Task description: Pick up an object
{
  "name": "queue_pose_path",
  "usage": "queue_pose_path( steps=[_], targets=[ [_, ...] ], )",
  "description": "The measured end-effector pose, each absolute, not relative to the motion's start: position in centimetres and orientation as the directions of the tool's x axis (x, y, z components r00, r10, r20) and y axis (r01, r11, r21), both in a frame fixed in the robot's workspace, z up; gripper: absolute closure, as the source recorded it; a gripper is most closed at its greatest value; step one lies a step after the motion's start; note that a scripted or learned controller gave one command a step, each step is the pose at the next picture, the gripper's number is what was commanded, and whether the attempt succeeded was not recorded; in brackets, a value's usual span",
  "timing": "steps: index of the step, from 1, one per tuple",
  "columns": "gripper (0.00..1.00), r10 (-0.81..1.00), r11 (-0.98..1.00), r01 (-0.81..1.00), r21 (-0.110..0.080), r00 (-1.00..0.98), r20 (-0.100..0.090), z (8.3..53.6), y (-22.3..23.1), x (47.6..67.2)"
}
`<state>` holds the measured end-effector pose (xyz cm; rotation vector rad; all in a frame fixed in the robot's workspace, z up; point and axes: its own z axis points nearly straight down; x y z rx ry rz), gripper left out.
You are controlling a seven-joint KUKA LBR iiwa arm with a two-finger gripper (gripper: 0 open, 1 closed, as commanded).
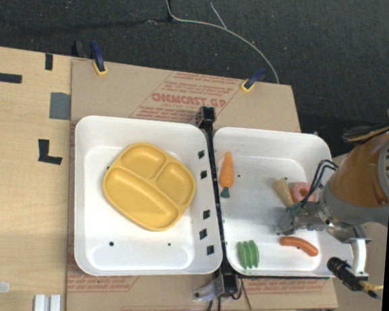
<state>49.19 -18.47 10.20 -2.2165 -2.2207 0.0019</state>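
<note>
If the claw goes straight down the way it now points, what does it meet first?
Most likely the bare white floor of the right bin. The claw points down between the pink and tan object and the orange sausage, closer to the sausage, which it might graze; depth is unclear from this one view.

A yellow divided plastic plate (150,185) lies in the left shallow white bin (85,243). The right shallow white bin (267,139) holds an orange toy carrot (227,170), a green ridged toy vegetable (247,253), an orange-red toy sausage (299,245) and a tan-and-pink toy piece (291,191). The two-finger gripper (291,221) hangs low just above the sausage.
</note>
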Motion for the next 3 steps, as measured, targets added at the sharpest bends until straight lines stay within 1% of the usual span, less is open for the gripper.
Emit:
queue_pose_path(
  steps=[1,2,3],
  targets=[
    [1.00,1.000,0.002,1.000,0.004,-0.002,-0.001,16.3,-17.9,49.1],
    [1.00,1.000,0.002,1.000,0.003,-0.002,-0.001,20.9,-17.1,48.8],
    [1.00,1.000,0.000,1.000,-0.002,0.000,0.000,20.2,-17.1,48.8]
  ],
)
